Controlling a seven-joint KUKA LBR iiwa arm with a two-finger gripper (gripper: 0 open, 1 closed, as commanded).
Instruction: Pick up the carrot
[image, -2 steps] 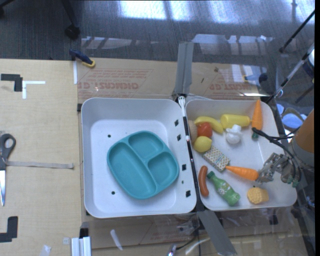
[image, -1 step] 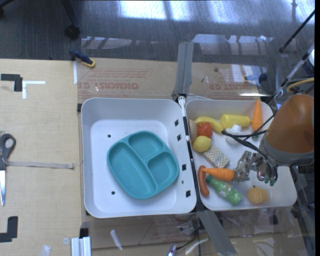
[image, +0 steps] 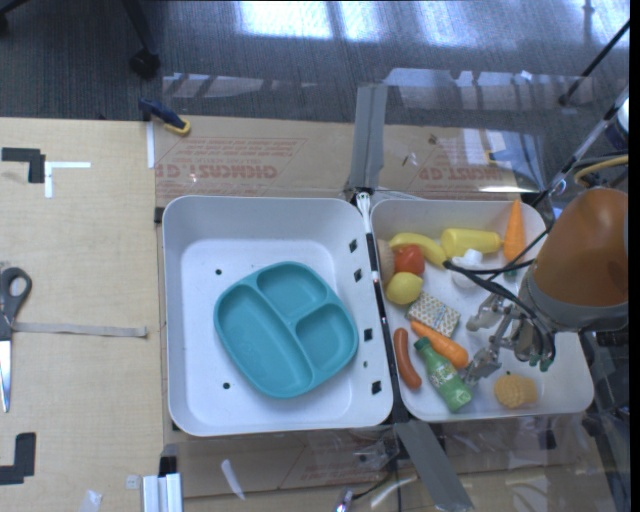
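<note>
Gripper (image: 497, 345) low in the right bin (image: 570, 395)
It hangs just right of the carrot (image: 440, 343); how far it is open I cannot tell

The bench (image: 80, 280) bears two white bins (image: 175, 300), scissors (image: 10, 300).

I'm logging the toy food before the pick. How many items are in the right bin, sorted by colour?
Orange: 3: carrot, second carrot, round cookie-like piece
Yellow: 3: banana, corn-like piece, lemon
Red: 2: tomato, sausage
Green: 1: bottle
Pale: 1: cracker
Total: 10
</note>
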